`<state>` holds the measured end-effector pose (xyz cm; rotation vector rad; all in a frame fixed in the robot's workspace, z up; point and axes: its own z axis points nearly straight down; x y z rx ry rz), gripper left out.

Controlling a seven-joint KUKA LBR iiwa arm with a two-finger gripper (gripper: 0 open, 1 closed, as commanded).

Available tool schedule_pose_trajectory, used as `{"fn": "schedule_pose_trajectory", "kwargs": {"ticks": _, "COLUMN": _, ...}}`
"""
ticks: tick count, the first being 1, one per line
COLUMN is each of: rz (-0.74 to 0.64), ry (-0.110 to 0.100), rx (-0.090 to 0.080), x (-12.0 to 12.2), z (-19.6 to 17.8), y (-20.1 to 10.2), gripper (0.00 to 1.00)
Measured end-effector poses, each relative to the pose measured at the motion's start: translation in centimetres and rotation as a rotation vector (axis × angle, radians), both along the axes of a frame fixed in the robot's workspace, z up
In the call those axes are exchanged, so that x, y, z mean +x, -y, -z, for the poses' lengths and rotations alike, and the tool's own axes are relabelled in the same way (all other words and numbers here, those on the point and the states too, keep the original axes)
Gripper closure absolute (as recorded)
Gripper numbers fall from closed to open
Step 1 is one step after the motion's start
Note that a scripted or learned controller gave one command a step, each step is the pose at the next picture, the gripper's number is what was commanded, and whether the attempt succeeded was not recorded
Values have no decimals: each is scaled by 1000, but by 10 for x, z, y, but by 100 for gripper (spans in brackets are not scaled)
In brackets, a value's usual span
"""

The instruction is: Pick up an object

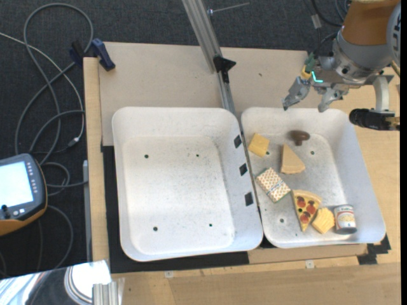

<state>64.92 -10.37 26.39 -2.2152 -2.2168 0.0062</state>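
Nothing had been picked yet. The likeliest target, a small brown mushroom (299, 135), lay near the far wall of the right bin (369, 189), with a cheese wedge (292, 161) just beside it and a yellow block (259, 145), patterned cracker (273, 184), pizza slice (306, 209) and small can (345, 218) scattered nearby. The gripper (308, 100) hung above the bin's far rim, fingers spread wide and holding nothing. To my eye this was the approach; next it needed to centre over one piece and come down.

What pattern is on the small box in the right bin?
A white and tan checkered pattern on the small box, seen in the camera view.
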Motion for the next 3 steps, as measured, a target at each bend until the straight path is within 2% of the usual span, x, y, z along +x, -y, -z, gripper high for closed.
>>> {"fn": "schedule_pose_trajectory", "kwargs": {"ticks": 1, "rz": -1, "ry": 3, "rx": -1, "x": 0, "z": -2, "y": 0, "gripper": 0}}
{"fn": "schedule_pose_trajectory", "kwargs": {"ticks": 2, "rz": 2, "ry": -1, "rx": -1, "x": -1, "z": 58, "y": 7, "gripper": 0}}
{"fn": "schedule_pose_trajectory", "kwargs": {"ticks": 3, "rz": 0, "ry": -2, "rx": 0, "x": -5, "z": 117, "y": -2, "gripper": 0}}
